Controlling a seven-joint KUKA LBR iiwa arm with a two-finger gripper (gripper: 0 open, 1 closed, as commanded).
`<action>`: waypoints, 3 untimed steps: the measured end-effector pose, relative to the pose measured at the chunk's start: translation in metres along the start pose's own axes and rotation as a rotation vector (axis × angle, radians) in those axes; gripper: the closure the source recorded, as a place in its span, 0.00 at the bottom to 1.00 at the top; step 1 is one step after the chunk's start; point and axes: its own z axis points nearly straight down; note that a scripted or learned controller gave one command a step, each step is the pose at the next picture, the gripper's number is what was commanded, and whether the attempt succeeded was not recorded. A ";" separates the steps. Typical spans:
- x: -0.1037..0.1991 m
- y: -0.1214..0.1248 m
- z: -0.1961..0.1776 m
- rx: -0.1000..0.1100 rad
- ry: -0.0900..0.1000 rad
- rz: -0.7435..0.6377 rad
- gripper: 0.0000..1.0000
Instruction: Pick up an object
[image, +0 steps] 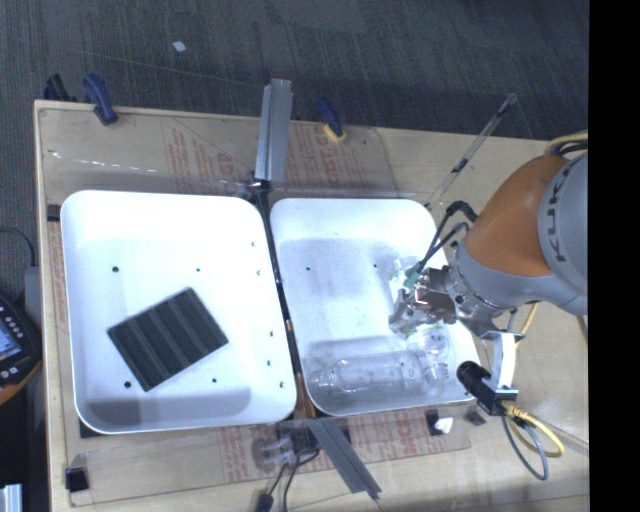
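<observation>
In the camera view we see the arm (520, 240), grey with its orange band, reaching in from the right and bending down over the right-hand bin (330, 225). Its claw (418, 300) sits low inside that bin, close to the right wall, a tangle of metal parts and cable. We cannot tell whether the claw is released or clenched, because the wrist hides its tips from above, and we see nothing plainly caught in it. Just below the claw, toward the near rim of the same bin, lies a clear plastic bottle (370, 375) on its side, its length running left to right; its right end comes close under the claw, though whether they touch we cannot make out. Some further clear, glinting material (432, 345) lies between the claw and the bottle's end, too faint to name. Well to the left of the claw, across the divider between the bins, a dark ribbed flat panel (167, 337) rests askew on the floor of the left-hand bin (100, 220), far apart from the claw.
</observation>
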 end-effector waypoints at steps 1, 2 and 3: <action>0.000 0.000 0.000 0.000 0.000 0.000 0.00; -0.005 0.027 0.005 -0.003 -0.001 -0.149 0.00; -0.011 0.032 0.006 -0.002 -0.001 -0.356 0.00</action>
